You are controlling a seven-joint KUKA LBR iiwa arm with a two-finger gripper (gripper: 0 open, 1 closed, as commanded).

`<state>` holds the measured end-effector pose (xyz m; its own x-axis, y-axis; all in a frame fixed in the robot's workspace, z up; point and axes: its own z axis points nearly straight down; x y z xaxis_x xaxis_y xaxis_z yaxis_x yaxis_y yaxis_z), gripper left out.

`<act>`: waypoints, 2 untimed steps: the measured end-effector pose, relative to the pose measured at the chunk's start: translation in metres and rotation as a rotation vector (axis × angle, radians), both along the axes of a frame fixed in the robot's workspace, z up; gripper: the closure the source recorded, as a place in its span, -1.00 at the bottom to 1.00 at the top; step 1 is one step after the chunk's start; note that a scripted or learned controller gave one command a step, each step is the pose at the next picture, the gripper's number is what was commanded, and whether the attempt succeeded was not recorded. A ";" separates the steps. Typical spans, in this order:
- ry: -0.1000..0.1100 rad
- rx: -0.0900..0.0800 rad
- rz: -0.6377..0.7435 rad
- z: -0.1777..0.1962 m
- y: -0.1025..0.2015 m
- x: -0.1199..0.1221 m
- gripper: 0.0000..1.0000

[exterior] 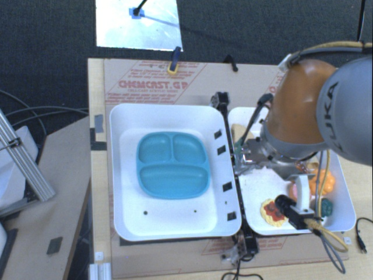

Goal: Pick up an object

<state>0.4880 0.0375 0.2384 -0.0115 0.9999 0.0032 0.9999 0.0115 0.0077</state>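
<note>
The small round red-and-yellow object is lying on the floor of the right bin, near its front edge, and I am hanging over that same bin with my gripper up near its left wall, well apart from the object. I cannot tell how my fingers are standing. The blue divided tray is sitting in the left bin

A small red-and-yellow object lies flat in the right bin.
</note>
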 end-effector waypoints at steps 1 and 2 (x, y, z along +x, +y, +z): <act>0.002 0.000 0.000 0.039 0.062 0.013 1.00; 0.015 -0.005 -0.013 -0.056 0.040 -0.003 1.00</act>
<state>0.4847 0.0778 0.1823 0.0014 1.0000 -0.0016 1.0000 -0.0014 -0.0078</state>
